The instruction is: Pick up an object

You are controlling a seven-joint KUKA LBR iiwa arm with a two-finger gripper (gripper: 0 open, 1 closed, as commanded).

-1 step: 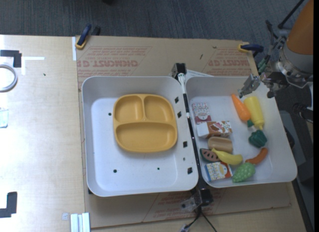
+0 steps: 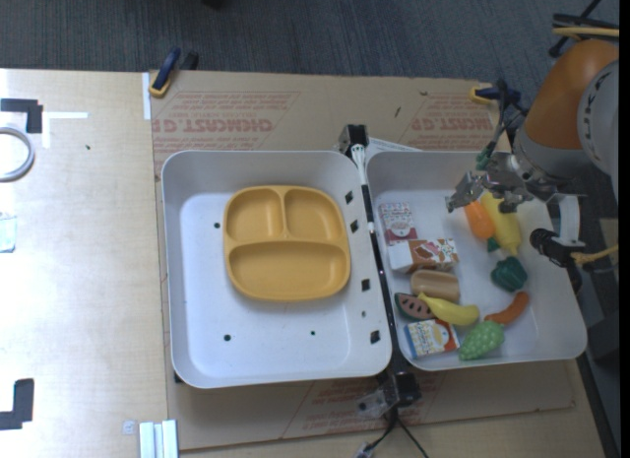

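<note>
My gripper (image 2: 489,190) hangs over the far right part of the right bin (image 2: 433,168), on the grey arm with the orange band (image 2: 571,92). Right beneath it lie an orange toy (image 2: 479,221) and a yellow one (image 2: 506,233), side by side. Whether the gripper touches either one cannot be told. Nearer in the same bin are a green pepper (image 2: 509,273), an orange carrot (image 2: 507,309), green grapes (image 2: 481,340), a banana (image 2: 451,309), a hot dog (image 2: 433,282) and a red-and-white carton (image 2: 397,222).
The left bin (image 2: 197,298) holds a yellow divided plate (image 2: 287,242). A snack box (image 2: 434,251) and a small blue-and-yellow box (image 2: 428,338) lie in the right bin's left half. Brown cardboard (image 2: 226,116) lies under both bins. A clip (image 2: 354,138) joins them at the back.
</note>
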